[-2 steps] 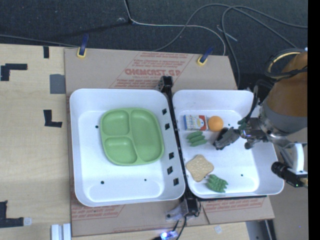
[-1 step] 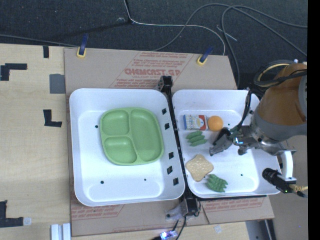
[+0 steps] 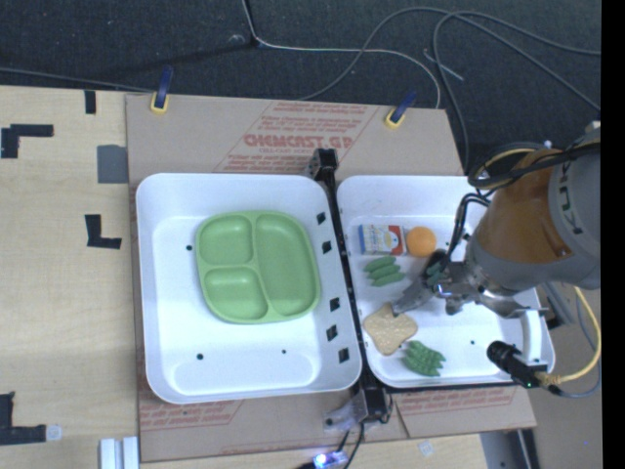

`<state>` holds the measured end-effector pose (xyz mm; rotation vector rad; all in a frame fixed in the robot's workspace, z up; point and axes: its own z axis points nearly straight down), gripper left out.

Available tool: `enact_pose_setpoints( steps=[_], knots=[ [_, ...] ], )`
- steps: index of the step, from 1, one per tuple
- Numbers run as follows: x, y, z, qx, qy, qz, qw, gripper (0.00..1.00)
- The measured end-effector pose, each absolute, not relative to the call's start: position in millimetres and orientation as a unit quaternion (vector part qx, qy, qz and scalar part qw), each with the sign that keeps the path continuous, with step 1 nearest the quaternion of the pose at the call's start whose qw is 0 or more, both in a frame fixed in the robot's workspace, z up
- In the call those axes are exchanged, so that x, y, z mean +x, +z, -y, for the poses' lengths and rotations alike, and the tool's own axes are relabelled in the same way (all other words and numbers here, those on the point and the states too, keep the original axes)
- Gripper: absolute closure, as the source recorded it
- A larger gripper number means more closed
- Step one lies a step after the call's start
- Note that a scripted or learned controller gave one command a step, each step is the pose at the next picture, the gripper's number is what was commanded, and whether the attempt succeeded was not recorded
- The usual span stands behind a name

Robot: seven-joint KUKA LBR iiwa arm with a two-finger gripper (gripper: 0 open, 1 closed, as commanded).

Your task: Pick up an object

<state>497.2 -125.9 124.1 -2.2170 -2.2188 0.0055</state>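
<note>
Tan toast-shaped slice (image 3: 389,331) lies beneath the grey two-finger gripper (image 3: 415,299), whose state I cannot tell; descend squarely, centred.

a brown cardboard sheet (image 3: 293,135) with red print covers the bench beyond and to the left of the end effector, held by two yellow-and-blue clamps (image 3: 161,94) at its far edge. pale wood benchtop (image 3: 59,291) with black marks lies far left. dark carpet (image 3: 322,18) with loose cables (image 3: 391,42) stretches beyond.

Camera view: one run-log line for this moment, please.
end effector over right bin | above toast | nothing seen held | green tray in left bin
</note>
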Motion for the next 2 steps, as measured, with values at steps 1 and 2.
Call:
enact_pose_setpoints(
  steps=[1,2],
  knots=[
    [497.6,84.8,126.3,-0.707,0.0003,0.707,0.000,0.00],
    [500.3,98.8,124.5,-0.707,-0.0030,0.708,-0.001,1.00]
  ],
)
